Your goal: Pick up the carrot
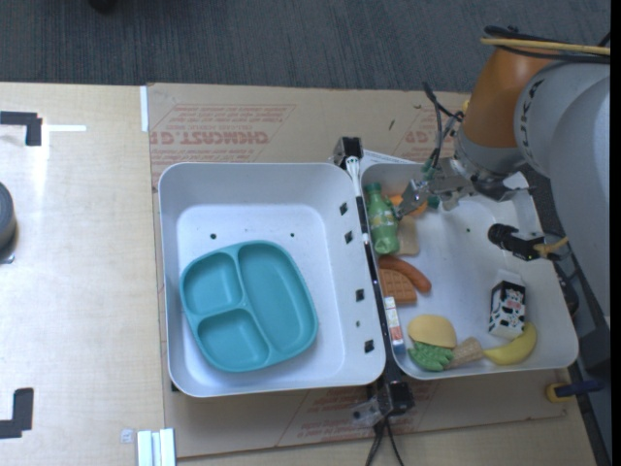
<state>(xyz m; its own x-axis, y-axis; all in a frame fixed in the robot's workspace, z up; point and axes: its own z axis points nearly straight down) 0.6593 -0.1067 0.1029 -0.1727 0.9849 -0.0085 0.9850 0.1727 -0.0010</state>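
A small orange piece, apparently the carrot [396,200], shows at the far left end of the right bin [558,304], against a green bottle [380,219]; most of it is hidden. My gripper [422,194] is low in that bin's far corner, its tip just right of the orange piece. Whether it touches the piece is unclear.
The right bin also holds an orange-red sausage-shaped piece [406,272] on a tan slab [396,287], a yellow and green food pile [431,343], a banana [511,349] and a small cow-print carton [506,309]. A teal divided plate [249,305] lies in the left bin [252,197].
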